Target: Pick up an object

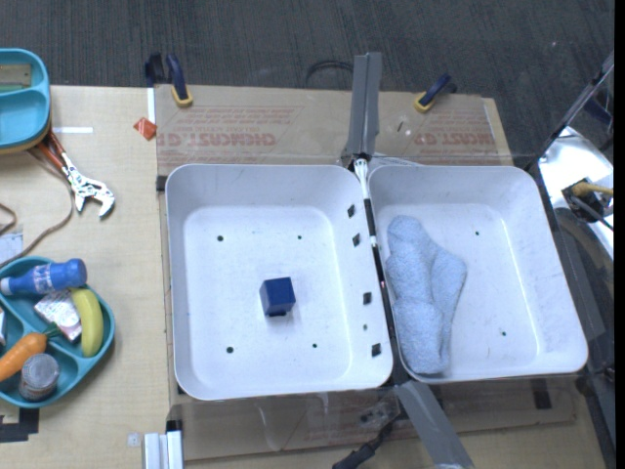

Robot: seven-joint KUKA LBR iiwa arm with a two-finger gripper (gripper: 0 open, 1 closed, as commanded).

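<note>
Blue cube [277, 296] in the left bin [195, 195] — towel [425, 291] in the right bin [527, 213]; gripper state I cannot tell.

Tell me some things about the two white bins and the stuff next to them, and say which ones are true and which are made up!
1. A blue cube sits in the left bin. True.
2. The pale blue towel lies in the same bin as the cube. False: it lies in the right bin, against that bin's left side.
3. A banana rests in the blue tray left of the bins. True.
4. The wrench lies inside the right bin. False: it lies on the bench, left of both bins.
5. The cube touches the left bin's wall. False: it sits apart from every wall.
</note>
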